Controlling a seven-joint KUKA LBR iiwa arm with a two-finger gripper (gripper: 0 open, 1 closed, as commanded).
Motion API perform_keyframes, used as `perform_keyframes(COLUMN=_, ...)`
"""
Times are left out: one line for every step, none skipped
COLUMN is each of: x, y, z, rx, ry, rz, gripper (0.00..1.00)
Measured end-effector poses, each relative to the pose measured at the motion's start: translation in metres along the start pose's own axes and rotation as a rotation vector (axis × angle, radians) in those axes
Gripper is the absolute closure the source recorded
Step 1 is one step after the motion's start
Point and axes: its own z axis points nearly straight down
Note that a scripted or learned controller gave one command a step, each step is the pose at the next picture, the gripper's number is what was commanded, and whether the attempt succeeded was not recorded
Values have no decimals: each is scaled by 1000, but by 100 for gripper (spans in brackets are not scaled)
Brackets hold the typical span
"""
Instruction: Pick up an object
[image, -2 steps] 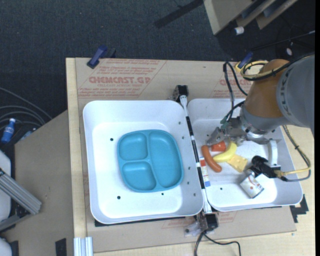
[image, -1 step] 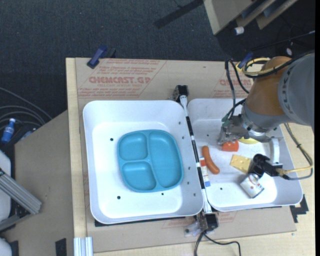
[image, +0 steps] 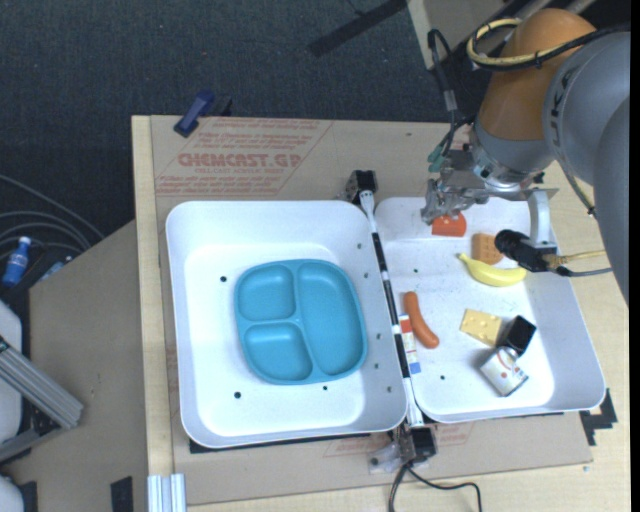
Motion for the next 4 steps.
perform_keyframes(x=63, y=1, z=-64, rx=2, ry=1, rz=0, gripper=100)
perform_keyframes(x=76, y=-46, z=-22, rx=6, ry=0, rz=2, gripper=100)
perform_keyframes(x=51, y=-121, z=-68, rx=6, ry=0, rz=3, gripper=100)
perform_keyframes(x=30, y=-43, z=-53, rx=3, ry=-1, rz=2, gripper=100)
